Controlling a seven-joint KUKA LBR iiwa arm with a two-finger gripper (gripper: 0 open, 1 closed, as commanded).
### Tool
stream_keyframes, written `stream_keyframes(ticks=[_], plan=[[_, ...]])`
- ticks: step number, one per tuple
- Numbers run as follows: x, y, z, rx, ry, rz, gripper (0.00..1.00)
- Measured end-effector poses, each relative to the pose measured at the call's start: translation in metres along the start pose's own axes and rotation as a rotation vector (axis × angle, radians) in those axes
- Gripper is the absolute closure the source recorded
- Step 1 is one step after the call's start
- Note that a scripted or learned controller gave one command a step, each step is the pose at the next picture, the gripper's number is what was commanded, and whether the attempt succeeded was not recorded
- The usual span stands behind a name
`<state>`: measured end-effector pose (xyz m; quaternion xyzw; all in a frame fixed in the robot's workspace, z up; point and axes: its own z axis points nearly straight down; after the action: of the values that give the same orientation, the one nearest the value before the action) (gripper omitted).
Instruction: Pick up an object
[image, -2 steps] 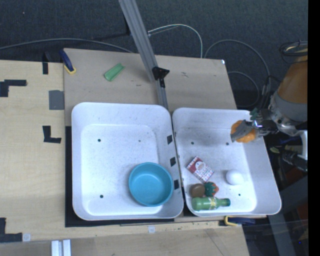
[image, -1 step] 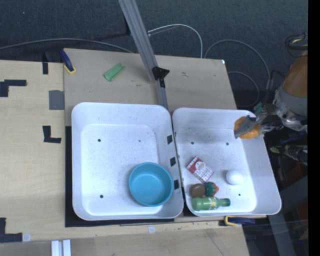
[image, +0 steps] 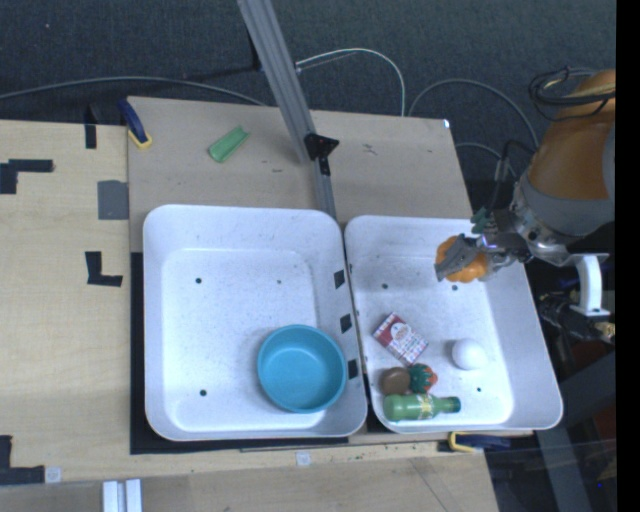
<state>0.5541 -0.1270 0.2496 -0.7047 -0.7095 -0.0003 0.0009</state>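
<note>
Overhead, the grey arm (image: 575, 165) with its orange band enters from the right and ends over the upper right part of the right bin (image: 520, 300). Its gripper (image: 478, 252) sits at an orange object (image: 461, 259), which shows at the gripper's tip above the bin floor near the right wall. Whether the gripper is clenched on that object or merely resting against it cannot be told; the tip is too blurred at this angle.

Right bin, lower half: a red-and-white packet (image: 400, 338) lies near the middle, tilted. A white ball (image: 467, 354) lies to its right, apart from it. Below the packet sit a brown round item (image: 396, 381) and a small red-and-green item (image: 422, 378), just beside each other. A green bottle (image: 422, 406) lies on its side along the near wall (cap end pointing right), just beneath those two.

Left bin (image: 180, 290): a blue bowl (image: 301, 367) stands upright in the lower right corner, close to the wall shared with the right bin.

Bench (image: 400, 170) behind the bins: a green block (image: 228, 144) lies alone on the bare board. A grey pole (image: 285, 80) slants down from the top edge to a black fitting at the bins' junction.
</note>
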Motion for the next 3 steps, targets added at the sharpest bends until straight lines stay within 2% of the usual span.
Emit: stream_keyframes(ticks=[1, 3], plan=[[0.051, -0.010, 0.012, 0.002, 0.000, 0.001, 1.00], [0.162, -0.011, 0.033, 0.003, 0.000, -0.001, 1.00]])
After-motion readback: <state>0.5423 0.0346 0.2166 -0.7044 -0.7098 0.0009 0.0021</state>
